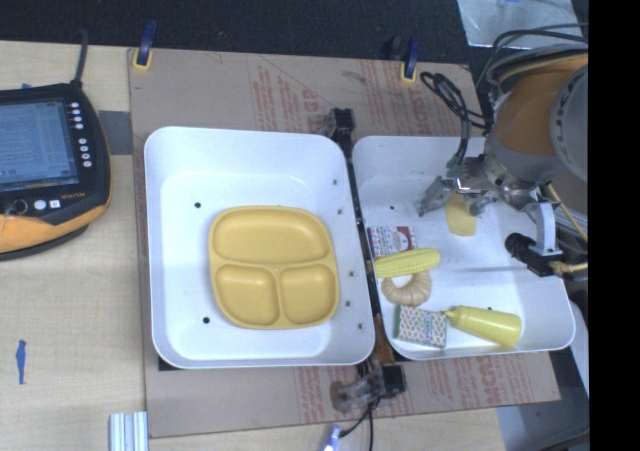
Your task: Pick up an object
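Nearest the camera, along the right bin's (560, 339) front wall, lie a yellow bottle (485, 323) and a small packet (421, 327), touching end to end. Just behind them a corn cob (405, 262) rests across a pale ring (407, 288), with a red-and-white packet (388, 239) beside it. The left bin (170, 239) holds a yellow divided tray (272, 266).

The gripper (462, 193) hangs over the back of the right bin, its fingers spread fairly wide. A small pale yellow block (462, 216) sits just under them, at their tips; whether they actually pinch it I cannot tell. I take that block for the target. It looks light and probably soft, a foam or plastic toy, so it should squash slightly rather than slip. Gripping its two flat sides at mid-height seems safest to me; a hold near a corner could let it twist out.
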You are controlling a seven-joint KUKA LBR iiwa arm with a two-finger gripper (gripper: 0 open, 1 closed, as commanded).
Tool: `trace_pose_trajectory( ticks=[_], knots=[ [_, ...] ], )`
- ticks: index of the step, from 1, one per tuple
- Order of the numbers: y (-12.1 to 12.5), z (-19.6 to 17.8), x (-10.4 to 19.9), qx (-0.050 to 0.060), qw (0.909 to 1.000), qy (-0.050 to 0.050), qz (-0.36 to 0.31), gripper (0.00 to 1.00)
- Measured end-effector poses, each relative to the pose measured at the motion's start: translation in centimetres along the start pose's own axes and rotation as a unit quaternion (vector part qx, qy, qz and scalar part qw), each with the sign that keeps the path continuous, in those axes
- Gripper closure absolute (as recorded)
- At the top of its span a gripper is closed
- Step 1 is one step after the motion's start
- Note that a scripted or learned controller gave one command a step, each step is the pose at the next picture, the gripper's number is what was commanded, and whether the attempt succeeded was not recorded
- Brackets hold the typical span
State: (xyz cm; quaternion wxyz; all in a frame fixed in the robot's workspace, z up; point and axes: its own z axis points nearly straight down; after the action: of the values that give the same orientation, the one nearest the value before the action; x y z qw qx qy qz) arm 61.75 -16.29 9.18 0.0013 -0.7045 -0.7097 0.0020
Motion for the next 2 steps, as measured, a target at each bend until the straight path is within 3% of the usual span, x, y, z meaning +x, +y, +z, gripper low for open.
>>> trace_pose_trajectory(
  ticks=[1, 2],
  knots=[
    [2.2, -7.9, -4.3, -0.002, 1.0000, 0.000, 0.003, 0.00],
    [1.6, -2.0, -3.4, 0.000, 1.0000, 0.000, 0.001, 0.00]
  ],
)
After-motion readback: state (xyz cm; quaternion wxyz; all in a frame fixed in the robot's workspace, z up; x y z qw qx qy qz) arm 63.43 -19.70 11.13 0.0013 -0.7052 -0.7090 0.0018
